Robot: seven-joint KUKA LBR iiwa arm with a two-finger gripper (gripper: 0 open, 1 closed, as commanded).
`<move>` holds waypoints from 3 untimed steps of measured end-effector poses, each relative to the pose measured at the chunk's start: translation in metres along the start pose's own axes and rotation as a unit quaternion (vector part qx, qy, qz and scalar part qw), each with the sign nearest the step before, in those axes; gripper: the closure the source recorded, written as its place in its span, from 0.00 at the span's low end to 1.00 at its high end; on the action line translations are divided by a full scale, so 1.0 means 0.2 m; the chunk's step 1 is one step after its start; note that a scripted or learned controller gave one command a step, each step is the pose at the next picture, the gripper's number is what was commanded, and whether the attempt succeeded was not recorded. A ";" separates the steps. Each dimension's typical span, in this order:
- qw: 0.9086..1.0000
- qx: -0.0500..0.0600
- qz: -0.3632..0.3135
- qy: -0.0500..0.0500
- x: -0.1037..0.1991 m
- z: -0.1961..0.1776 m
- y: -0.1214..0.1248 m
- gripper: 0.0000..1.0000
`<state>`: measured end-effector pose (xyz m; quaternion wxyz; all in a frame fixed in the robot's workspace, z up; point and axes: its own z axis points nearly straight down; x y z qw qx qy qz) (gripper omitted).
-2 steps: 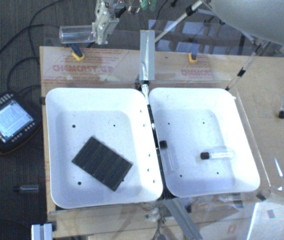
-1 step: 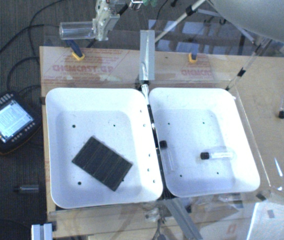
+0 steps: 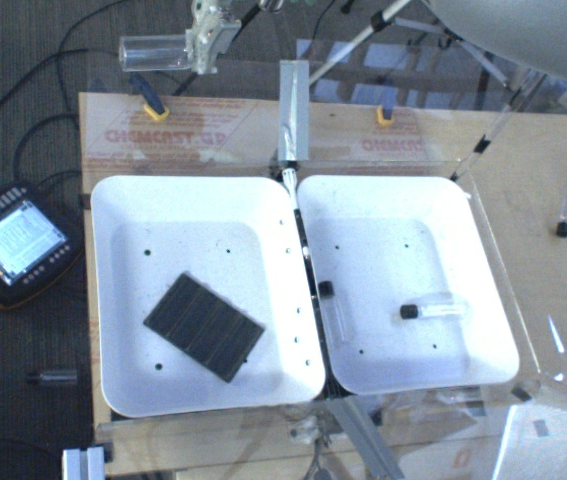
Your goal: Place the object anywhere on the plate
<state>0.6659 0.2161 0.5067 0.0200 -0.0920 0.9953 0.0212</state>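
Vial [image 3: 431, 310], clear with a black cap and probably the object to move, lay on its side at four o'clock on the floor of the right bin [image 3: 483, 268]. It was well apart from the grey arm [image 3: 508, 13] at one o'clock of the view. The gripper's state could not be told. A second vial [image 3: 328, 313] lay against that bin's nine o'clock wall, likely harder to grasp. In the left bin [image 3: 113, 268], a dark ridged plate [image 3: 204, 327] lay flat at six o'clock, seemingly ready to receive the object.
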 end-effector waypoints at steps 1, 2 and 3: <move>1.000 -0.001 0.000 -0.002 -0.01 -0.05 0.00 1.00; 1.000 -0.002 0.001 -0.005 -0.01 -0.10 0.00 1.00; 1.000 -0.003 0.001 -0.007 -0.02 -0.15 0.00 1.00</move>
